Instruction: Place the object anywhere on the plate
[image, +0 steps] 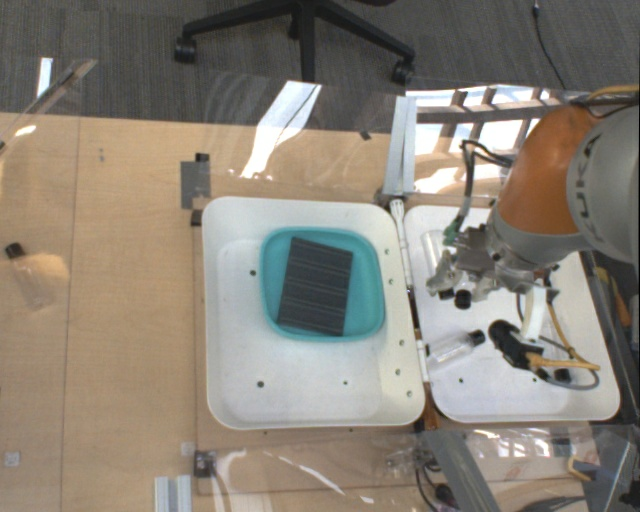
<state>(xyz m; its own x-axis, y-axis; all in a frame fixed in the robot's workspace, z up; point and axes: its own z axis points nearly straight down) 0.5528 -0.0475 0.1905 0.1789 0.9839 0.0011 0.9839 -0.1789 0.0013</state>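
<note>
Tool (460, 288): above right bin (590, 400), left half; spread or pressed together cannot be told. Dark ridged pad (316, 287): flat on teal plate (372, 305), left bin (230, 380), centre. Risk: a low sweep could push the pad off the plate.

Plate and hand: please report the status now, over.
Hand over right bin. Dark ribbed block flat on teal plate, left bin. Clear tube lies beside hand.

The arm (550, 170) hides much of the pincer (452, 288) and right bin (500, 395).
</note>
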